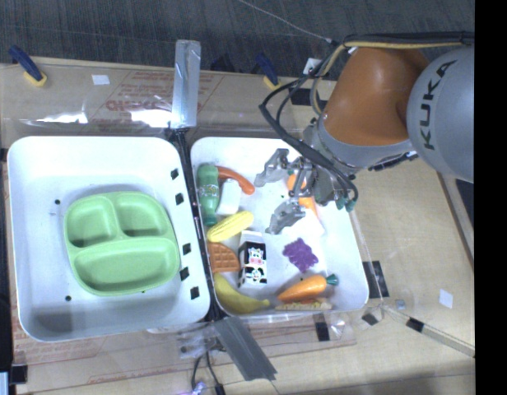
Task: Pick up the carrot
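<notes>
gripper over upper middle of right bin, fingers spread open, nothing between them; one fingertip near the bin's top centre, the other lower, just above the purple grapes. arm reaches in from the right, orange band above the wrist, cables looped beside it. carrot lies on its side near the bin's front wall, green end pointing right, well apart from the gripper, just below the grapes. same bin also holds a green bottle against the left wall, a red pepper beside it, corn, a waffle, a milk carton and a banana at the front left. left bin holds a green tray with three compartments, lying flat.
</notes>
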`<act>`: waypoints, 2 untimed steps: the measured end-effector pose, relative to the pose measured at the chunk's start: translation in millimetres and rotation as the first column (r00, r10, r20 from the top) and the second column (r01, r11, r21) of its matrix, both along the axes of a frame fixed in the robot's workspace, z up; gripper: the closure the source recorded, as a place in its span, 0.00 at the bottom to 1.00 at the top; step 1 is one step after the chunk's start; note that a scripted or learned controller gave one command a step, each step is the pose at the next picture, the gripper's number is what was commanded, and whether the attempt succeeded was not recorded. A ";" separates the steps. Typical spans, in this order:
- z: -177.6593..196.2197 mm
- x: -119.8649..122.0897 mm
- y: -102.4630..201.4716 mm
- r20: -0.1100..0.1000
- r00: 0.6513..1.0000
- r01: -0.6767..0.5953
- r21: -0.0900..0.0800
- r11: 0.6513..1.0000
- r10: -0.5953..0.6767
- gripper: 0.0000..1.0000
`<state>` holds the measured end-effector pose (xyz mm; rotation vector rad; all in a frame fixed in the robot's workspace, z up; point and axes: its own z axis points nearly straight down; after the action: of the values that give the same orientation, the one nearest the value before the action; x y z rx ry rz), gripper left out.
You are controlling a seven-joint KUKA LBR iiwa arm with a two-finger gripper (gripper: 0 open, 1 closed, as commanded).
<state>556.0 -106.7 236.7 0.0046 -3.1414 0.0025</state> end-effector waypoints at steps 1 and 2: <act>-40.8 60.8 -59.4 -0.003 1.000 -0.003 0.002 1.000 0.003 0.00; -90.1 94.1 -102.8 -0.002 1.000 0.016 0.002 1.000 -0.016 0.00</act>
<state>650.1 -209.5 146.6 -0.0211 -3.1396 -0.0010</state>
